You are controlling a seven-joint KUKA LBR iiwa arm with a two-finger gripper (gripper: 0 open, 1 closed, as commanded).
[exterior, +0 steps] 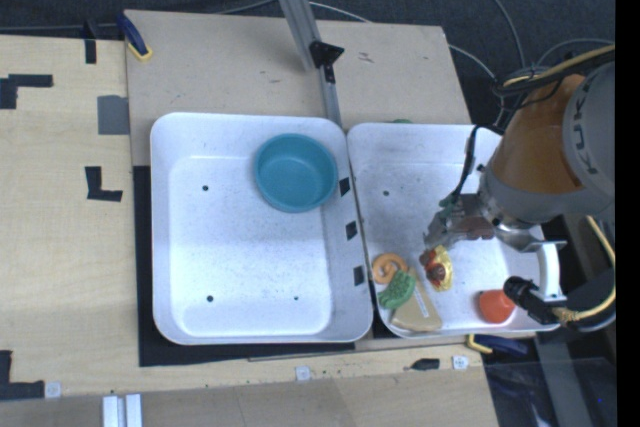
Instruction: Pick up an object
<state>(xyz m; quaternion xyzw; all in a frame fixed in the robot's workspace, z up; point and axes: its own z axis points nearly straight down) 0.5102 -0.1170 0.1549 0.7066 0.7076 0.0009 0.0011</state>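
Observation:
My gripper (438, 237) is low in the right bin (400, 165), just above a small red and yellow toy (436, 268). Whether anything sits between its fingers cannot be made out. To the left of that toy lie an orange ring-shaped piece (388, 266), a green piece (397, 292) and a tan wedge (417, 315). A red ball-like object (495, 306) rests at the bin's near right corner. In the left bin (200, 245) a blue bowl (295, 172) sits near the far right corner.
The arm's grey body and orange band (540, 150) cover the right side of the right bin. A grey pole (295, 0) slants down to the divider between the bins. Cables run over the dark floor behind the bench.

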